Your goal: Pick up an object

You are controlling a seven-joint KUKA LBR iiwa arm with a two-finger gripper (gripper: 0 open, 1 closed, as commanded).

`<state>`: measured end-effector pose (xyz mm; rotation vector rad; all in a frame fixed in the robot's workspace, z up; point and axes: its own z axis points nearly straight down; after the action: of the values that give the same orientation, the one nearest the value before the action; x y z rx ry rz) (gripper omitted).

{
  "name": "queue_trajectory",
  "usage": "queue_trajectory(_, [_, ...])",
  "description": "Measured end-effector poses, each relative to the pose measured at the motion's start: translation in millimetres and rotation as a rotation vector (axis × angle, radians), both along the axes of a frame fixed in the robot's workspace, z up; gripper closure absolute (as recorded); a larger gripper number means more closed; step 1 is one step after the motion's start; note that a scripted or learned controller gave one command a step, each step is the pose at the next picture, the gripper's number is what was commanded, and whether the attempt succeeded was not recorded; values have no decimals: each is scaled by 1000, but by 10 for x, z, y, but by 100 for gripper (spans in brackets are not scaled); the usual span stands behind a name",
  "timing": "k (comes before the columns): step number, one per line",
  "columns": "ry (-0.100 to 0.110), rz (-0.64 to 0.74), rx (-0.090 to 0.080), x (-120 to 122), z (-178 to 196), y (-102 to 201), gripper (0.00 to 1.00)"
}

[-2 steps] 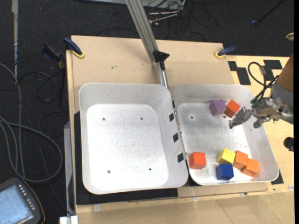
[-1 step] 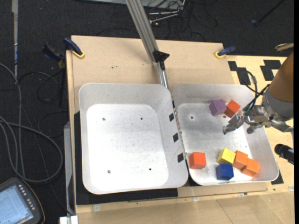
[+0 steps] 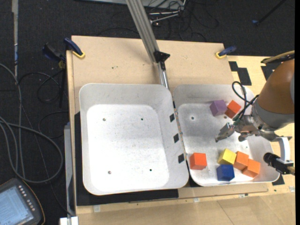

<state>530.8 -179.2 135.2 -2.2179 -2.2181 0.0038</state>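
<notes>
Camera view shows the gripper point(image 3: 228, 131) low in the right bin point(image 3: 197, 179), fingers parted and holding nothing, between the purple block point(image 3: 217, 108) and the yellow block point(image 3: 227, 156) (probably lining up a grab).

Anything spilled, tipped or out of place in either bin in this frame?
Nothing stands out. All the blocks sit inside the right bin: a purple block touching an orange one at the back, and orange, yellow and blue blocks along the front. The gripper hovers between the groups.
</notes>
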Motion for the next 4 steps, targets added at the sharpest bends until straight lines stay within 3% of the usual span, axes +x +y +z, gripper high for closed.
queue_trajectory(1, [-8,-1,-3,18,135,-14,100])
queue_trajectory(2, [-13,3,-4,8,721,70,100])
queue_trajectory(3, [-7,2,-3,16,748,71,100])
queue_trajectory(4, [-5,9,1,-58,843,659,100])
